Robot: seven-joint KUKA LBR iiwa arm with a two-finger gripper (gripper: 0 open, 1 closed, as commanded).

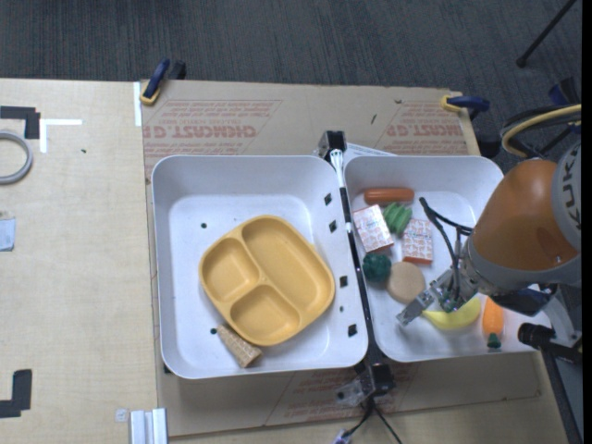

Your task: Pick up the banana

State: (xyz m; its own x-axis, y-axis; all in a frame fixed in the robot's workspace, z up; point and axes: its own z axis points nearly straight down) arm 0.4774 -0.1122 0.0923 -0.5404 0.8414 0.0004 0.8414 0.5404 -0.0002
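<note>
Dark grey carpet surrounds a pale wooden bench topped with printed cardboard (277, 123), where two shallow white plastic bins sit side by side. Over the right bin (481, 169) hangs the claw (427, 302); whether it is open or closed, I cannot tell. Just right of its tips, beneath the wrist, lies the smooth yellow banana (455, 318). Far left of the claw, the left bin (180, 248) holds a glossy yellow three-compartment tray (266, 278).
</note>
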